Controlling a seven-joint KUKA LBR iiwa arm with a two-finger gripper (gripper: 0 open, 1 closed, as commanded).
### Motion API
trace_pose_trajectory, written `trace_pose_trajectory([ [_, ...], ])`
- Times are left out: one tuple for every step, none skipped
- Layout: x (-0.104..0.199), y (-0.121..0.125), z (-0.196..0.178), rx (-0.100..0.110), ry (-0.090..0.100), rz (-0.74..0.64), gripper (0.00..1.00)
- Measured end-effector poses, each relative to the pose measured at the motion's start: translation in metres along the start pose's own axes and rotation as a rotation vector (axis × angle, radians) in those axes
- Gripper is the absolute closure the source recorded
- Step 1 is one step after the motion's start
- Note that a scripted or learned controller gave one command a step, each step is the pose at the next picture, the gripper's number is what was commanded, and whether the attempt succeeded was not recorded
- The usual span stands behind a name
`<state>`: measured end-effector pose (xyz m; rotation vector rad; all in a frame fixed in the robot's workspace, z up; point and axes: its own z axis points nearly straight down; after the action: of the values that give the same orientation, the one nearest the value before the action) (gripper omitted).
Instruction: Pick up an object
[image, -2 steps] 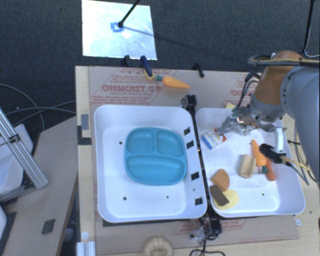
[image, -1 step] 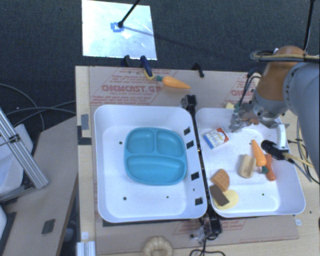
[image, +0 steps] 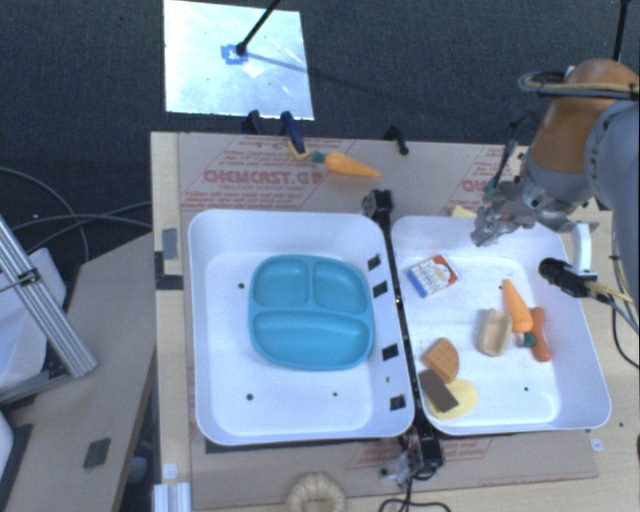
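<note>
My gripper (image: 487, 231) hangs over the far edge of the right bin (image: 570, 400), fingers pointing down with nothing seen between them. Just below and left of it lies a small red, white and blue packet (image: 432, 274). Further right in the same bin lie an orange carrot (image: 516, 306), a reddish sausage (image: 540, 335) and a beige bread piece (image: 492, 332). Near the front are a brown cookie-like piece (image: 441, 359) and a yellow slice with a dark block on it (image: 446, 396).
The left bin (image: 215, 300) holds a blue divided plate (image: 310, 310). A toy carrot (image: 345, 164) lies on the cardboard behind the bins. A black divider (image: 393, 300) runs between the bins. A ring-shaped pastry (image: 318, 493) sits at the bench's front edge.
</note>
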<state>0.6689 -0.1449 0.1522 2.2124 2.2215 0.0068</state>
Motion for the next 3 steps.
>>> trace_pose_trajectory([
  [-0.005, -0.001, -0.065, -0.002, -0.001, 0.002, 1.00],
  [-0.005, 0.000, -0.074, 0.003, 0.001, 0.000, 1.00],
  [0.057, -0.003, -0.080, 0.004, 0.003, -0.006, 1.00],
])
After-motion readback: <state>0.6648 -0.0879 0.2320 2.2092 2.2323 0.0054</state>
